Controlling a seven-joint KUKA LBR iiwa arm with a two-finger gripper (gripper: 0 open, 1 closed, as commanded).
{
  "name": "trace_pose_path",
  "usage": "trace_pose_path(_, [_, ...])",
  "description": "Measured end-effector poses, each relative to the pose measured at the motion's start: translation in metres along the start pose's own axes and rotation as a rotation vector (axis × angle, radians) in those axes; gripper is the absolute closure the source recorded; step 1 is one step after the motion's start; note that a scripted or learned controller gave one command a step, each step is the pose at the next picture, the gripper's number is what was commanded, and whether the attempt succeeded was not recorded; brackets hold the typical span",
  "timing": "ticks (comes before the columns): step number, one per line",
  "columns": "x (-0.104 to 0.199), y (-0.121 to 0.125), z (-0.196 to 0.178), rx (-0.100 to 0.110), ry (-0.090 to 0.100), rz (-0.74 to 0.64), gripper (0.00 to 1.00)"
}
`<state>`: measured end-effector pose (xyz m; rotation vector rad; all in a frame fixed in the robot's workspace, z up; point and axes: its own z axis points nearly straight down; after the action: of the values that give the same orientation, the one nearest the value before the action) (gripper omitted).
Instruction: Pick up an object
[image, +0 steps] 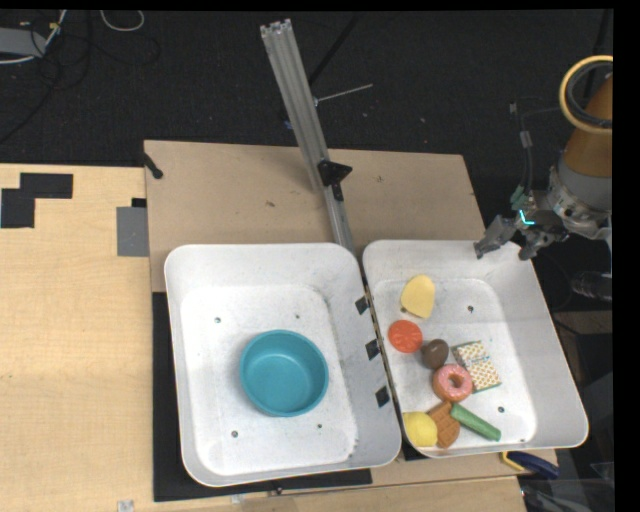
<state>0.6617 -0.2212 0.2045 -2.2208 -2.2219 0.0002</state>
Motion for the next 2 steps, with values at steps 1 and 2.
trace_pose_path(1, [0.000, 0.000, 0.000, 0.000, 0.000, 0.000, 0.00])
trace_pose_path(2, [0.008, -0.002, 0.060, 0.005, 0.001, 0.000, 0.00])
